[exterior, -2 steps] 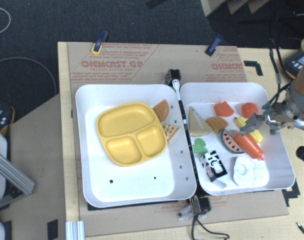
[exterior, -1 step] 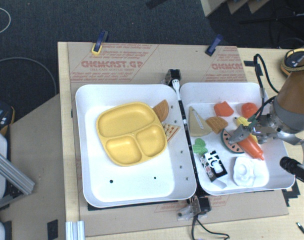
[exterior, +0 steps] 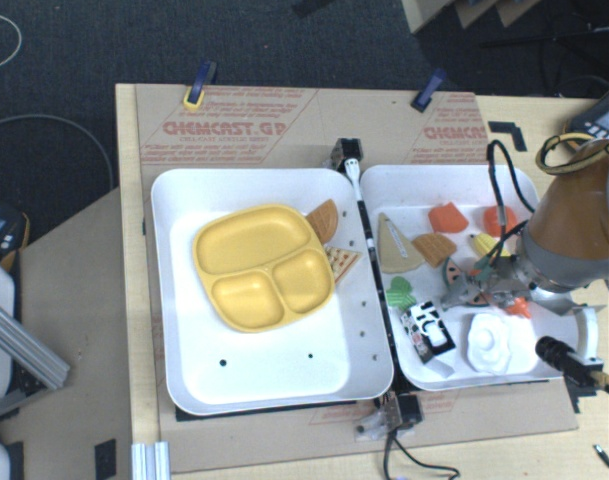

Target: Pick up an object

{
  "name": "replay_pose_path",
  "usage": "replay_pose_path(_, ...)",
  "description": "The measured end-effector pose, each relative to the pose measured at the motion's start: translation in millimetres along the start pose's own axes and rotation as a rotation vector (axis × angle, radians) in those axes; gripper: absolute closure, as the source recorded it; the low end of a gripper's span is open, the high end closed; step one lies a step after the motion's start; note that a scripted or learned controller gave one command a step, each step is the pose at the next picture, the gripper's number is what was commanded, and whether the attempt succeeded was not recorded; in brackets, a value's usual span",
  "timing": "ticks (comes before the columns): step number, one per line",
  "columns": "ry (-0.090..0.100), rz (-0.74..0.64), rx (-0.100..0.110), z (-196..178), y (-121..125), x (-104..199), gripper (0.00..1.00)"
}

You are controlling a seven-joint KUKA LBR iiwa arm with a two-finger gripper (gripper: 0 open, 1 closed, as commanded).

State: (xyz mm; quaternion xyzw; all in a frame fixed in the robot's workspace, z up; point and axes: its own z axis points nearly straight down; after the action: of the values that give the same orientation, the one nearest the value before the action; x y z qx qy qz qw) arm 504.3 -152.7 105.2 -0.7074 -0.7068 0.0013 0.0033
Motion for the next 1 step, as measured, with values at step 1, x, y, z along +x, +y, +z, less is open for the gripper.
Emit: replay_pose_path(1, -0.001, -0.001, -0.002, 21.9, -0.4, 0.7, 0.0)
